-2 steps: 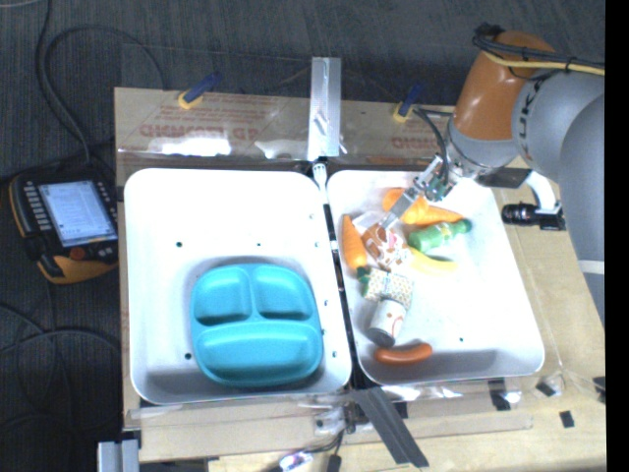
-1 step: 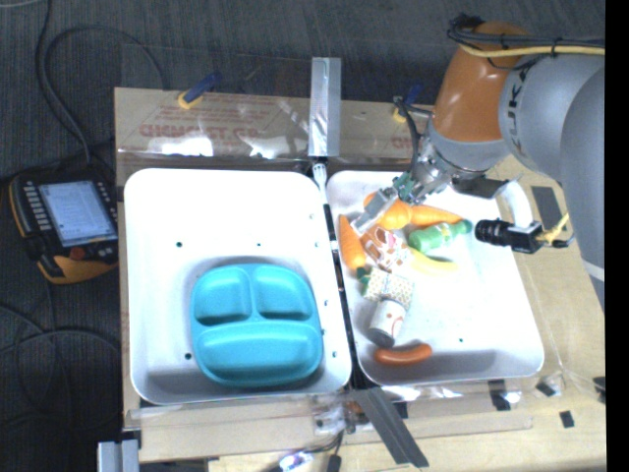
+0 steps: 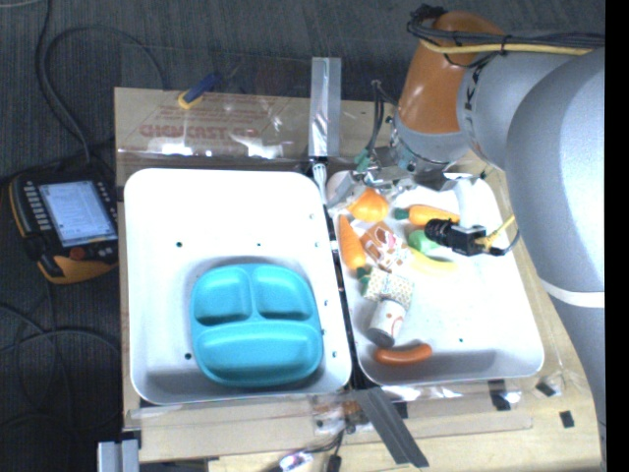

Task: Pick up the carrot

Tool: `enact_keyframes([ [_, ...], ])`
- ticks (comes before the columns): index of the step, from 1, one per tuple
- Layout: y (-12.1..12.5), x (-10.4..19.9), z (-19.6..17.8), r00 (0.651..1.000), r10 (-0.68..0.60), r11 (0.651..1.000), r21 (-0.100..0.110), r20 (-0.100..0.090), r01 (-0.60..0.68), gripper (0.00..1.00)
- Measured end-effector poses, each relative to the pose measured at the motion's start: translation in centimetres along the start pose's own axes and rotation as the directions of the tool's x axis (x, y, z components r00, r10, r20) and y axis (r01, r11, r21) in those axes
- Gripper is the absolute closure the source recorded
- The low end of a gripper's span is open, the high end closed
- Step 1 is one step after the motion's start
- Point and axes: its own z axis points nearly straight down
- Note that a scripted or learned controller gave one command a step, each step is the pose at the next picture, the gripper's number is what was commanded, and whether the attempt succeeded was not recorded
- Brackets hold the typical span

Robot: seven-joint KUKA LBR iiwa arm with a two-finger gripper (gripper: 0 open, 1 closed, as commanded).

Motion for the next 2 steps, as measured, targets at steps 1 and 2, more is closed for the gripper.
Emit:
enact_keyframes([
  [1,0.0,0.0,0.0,1.0,0.0,1.0,-0.001,0.001,0.0,0.0],
  [2,-5.2,-3.3,0.0,0.989,0.145,0.989,0.0,-0.002,-0.145,0.0],
])
